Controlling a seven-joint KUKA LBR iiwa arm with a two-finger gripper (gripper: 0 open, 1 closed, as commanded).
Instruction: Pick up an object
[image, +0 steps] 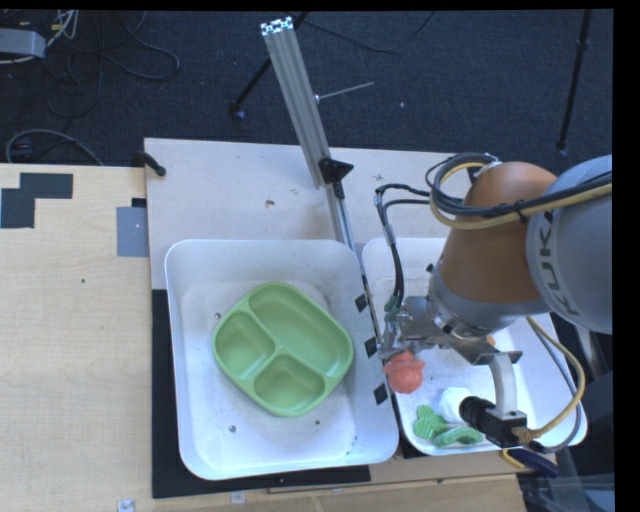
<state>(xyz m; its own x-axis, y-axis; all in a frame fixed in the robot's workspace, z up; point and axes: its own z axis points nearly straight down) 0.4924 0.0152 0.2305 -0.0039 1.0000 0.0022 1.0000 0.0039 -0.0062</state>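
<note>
In the right bin (560, 350), my gripper (401, 338) hangs low near the left wall, under the arm's orange wrist band. A reddish-orange lump (405, 373) lies directly below and in front of the gripper, very close to it; whether they touch is unclear. A green leafy toy (440, 428) rests at the bin's front edge, with a small white thing (453, 402) just behind it. The arm's body hides much of the bin floor.
The left bin (190, 300) holds a light green divided plate (282, 348), tilted diagonally in its middle. A slanted metal rail (310, 120) rises behind the wall between the two bins. Wooden bench surface lies to the left.
</note>
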